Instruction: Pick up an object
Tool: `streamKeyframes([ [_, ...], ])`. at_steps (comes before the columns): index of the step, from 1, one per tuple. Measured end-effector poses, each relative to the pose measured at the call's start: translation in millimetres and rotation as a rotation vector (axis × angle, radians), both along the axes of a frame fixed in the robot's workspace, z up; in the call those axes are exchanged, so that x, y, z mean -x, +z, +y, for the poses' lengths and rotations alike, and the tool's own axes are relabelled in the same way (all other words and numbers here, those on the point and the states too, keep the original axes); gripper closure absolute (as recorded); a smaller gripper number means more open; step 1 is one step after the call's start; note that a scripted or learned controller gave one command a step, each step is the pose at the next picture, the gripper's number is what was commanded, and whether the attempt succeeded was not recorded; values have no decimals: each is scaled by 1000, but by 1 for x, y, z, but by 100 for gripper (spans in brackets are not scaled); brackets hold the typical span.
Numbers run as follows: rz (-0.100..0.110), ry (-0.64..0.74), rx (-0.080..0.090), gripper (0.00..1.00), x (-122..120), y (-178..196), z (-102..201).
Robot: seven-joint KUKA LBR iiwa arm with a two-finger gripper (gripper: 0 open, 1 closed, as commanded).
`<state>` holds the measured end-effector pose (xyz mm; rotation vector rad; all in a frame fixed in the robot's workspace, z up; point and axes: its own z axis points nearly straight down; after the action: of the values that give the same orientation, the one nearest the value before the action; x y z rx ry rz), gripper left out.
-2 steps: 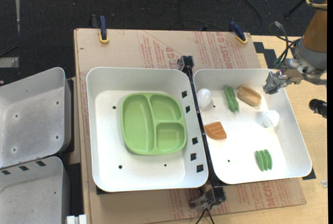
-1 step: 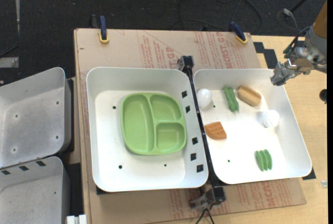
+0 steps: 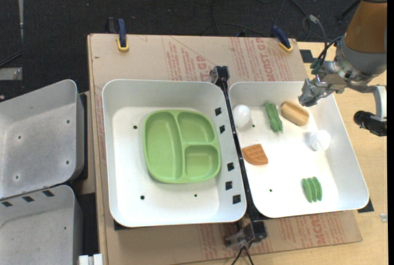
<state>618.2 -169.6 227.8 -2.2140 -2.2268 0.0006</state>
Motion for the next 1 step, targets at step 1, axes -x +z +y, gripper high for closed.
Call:
streamKeyframes([
  [1, 0, 0, 0, 100, 3, -10, 54],
])
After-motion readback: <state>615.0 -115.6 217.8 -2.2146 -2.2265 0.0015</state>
